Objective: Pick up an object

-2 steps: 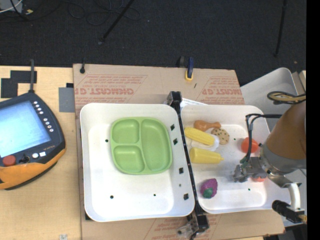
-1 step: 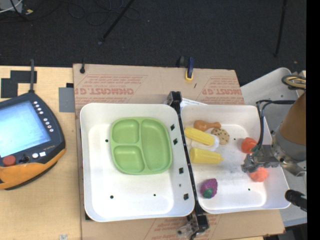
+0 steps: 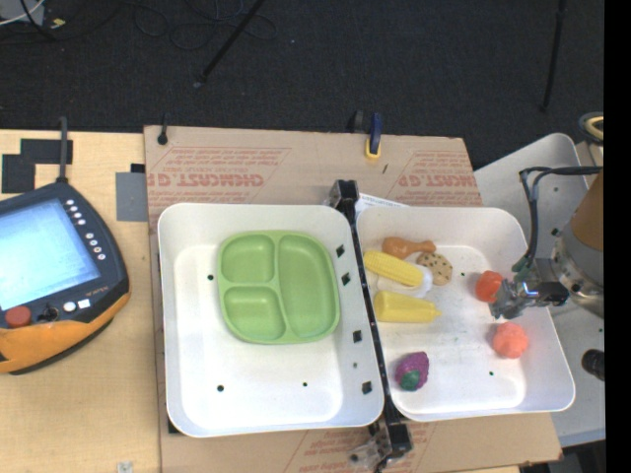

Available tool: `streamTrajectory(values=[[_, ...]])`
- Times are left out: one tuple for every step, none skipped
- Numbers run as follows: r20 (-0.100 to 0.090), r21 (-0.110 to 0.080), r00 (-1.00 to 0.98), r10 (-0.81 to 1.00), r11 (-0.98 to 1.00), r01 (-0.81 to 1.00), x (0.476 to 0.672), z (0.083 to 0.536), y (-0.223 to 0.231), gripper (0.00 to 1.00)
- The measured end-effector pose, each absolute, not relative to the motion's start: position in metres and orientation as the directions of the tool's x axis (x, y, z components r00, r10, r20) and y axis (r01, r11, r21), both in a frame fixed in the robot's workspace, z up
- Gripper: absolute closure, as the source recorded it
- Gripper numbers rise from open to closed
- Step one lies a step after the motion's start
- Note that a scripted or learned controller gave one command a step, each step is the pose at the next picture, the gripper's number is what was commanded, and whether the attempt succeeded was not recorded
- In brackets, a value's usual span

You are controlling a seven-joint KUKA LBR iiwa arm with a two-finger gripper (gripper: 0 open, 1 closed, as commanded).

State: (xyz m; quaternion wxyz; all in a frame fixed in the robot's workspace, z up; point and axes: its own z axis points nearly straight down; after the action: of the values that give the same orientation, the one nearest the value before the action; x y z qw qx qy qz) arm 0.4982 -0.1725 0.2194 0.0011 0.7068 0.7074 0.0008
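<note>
The right bin (image 3: pixel 463 402) holds a corn cob (image 3: pixel 391 267), a yellow wedge (image 3: pixel 404 309), a brown drumstick (image 3: pixel 407 247), a cookie (image 3: pixel 435 266), a purple fruit (image 3: pixel 413 370), a red-orange ball (image 3: pixel 488 286) and a pale orange ball (image 3: pixel 510 340). My gripper (image 3: pixel 509 300) hovers at the bin's right side, between the two balls, just right of the red-orange one. Nothing shows between its fingers.
The left bin (image 3: pixel 197 382) holds a green divided plate (image 3: pixel 276 286). A teach pendant (image 3: pixel 54 264) lies on the bench at the far left. Cardboard (image 3: pixel 296 170) lies under both bins. A black divider (image 3: pixel 360 304) runs between the bins.
</note>
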Motion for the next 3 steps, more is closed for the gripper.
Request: streamTrajectory(values=[[0.001, -0.002, 0.0, 1.0, 0.0, 1.0, 0.498, 0.228, -0.174, 1.0], [0.003, -0.005, -0.003, 1.0, 0.003, 1.0, 0.497, 0.217, -0.126, 1.0], [0.003, -0.004, -0.004, 1.0, 0.004, 1.0, 0.503, 0.213, -0.074, 1.0]])
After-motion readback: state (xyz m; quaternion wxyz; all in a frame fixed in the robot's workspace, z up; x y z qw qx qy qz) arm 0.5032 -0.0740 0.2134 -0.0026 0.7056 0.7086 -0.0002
